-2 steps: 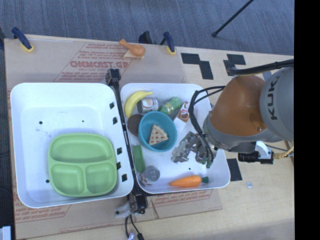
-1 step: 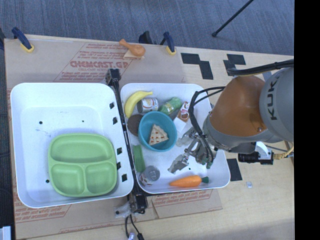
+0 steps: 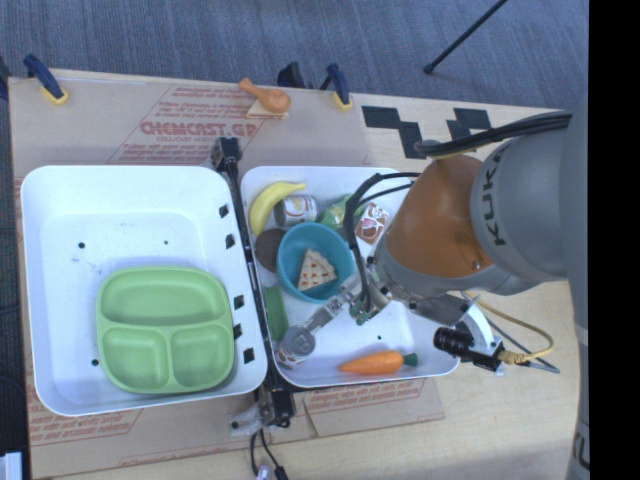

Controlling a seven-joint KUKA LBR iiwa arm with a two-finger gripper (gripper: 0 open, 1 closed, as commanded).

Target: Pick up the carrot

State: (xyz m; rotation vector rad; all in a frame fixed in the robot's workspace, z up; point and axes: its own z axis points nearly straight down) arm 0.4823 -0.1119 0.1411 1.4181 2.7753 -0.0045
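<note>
From my end I've got 2 white plastic bins (image 3: 40,268), a pale green 3-compartment tray (image 3: 165,328), a yellow banana (image 3: 272,203), a blue bowl (image 3: 315,261), an orange carrot with a green top (image 3: 372,364), and red lettering on tan cardboard (image 3: 190,128).

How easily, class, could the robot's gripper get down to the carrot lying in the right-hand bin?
Probably easily. The carrot lies alone near the right bin's front wall with nothing on top of it. The gripper hangs just behind it; only that wall might crowd the approach.

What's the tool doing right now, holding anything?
Tool: low in the right bin, open or shut cannot be told; nothing seen in it. The carrot lies apart, on the bin floor.
</note>
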